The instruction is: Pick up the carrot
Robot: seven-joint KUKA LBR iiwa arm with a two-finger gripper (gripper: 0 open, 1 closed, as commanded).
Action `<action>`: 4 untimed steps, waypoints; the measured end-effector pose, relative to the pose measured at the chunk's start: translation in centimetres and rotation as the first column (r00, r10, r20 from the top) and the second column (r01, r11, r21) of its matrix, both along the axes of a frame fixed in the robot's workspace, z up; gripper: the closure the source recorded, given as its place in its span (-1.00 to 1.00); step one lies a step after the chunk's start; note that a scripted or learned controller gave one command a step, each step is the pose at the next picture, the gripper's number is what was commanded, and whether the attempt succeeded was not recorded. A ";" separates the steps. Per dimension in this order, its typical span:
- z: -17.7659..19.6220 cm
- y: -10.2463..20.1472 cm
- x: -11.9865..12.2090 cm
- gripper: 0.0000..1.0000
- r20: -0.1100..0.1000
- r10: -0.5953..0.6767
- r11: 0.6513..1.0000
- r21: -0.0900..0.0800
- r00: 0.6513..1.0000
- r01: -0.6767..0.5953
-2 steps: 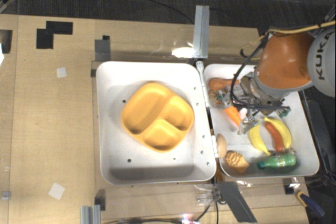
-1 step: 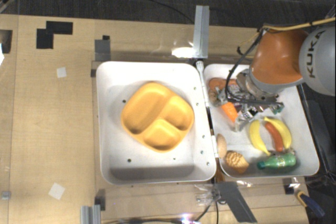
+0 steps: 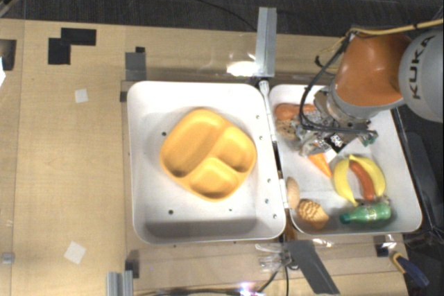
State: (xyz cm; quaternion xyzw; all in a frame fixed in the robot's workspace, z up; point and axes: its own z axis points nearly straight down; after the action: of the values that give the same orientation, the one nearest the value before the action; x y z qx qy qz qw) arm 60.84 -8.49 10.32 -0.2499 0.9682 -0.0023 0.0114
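The grey arm point(image 3: 388, 73) with its orange band is reaching in over the right white bin point(image 3: 409, 197), and its tool point(image 3: 320, 142) is hanging low above the upper half of that bin. The metal parts of the tool are crowding together in a dark, glinting cluster, and I cannot tell from this view whether it is standing wide or narrow, or whether anything is sitting in it.

The carrot point(image 3: 320, 164) is lying on the floor of the right bin, just below the tool and seemingly touching or nearly touching its lower edge; only the pointed orange end is showing clearly. Taking the carrot as the landmark: a yellow banana point(image 3: 345, 180) is curving just to its right, with a reddish sausage-shaped item point(image 3: 365, 180) lying in the banana's curve. A green bottle-like item point(image 3: 365, 213) is lying on its side below and to the right of the carrot, near the bin's lower wall. A brown, lumpy food item point(image 3: 311, 211) is sitting below the carrot, and a pale tan piece point(image 3: 293, 192) is resting below and to its left, against the bin's left wall. A round brown item point(image 3: 286, 113) is sitting above and to the left of the carrot, beside the tool.

Well to the left of the carrot, the left white bin point(image 3: 146, 218) is carrying a yellow divided plate point(image 3: 207, 152).

Both bins are resting on the wooden desk point(image 3: 62, 170).
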 end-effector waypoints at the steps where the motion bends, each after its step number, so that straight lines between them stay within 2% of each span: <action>1: -0.8 -2.0 -7.2 1.00 -0.019 0.290 0.957 -0.002 0.957 -0.290; 2: 8.6 4.7 -7.5 1.00 -0.007 0.181 0.984 -0.002 0.984 -0.181; 3: 26.3 -1.3 -3.9 1.00 0.002 -0.060 0.998 -0.003 0.998 0.060; 4: 23.1 -7.6 1.1 1.00 -0.014 -0.225 0.974 0.000 0.974 0.225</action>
State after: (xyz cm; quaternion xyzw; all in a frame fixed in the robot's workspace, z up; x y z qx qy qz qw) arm 61.96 -16.11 33.40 -0.1389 0.9903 -0.0011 0.0045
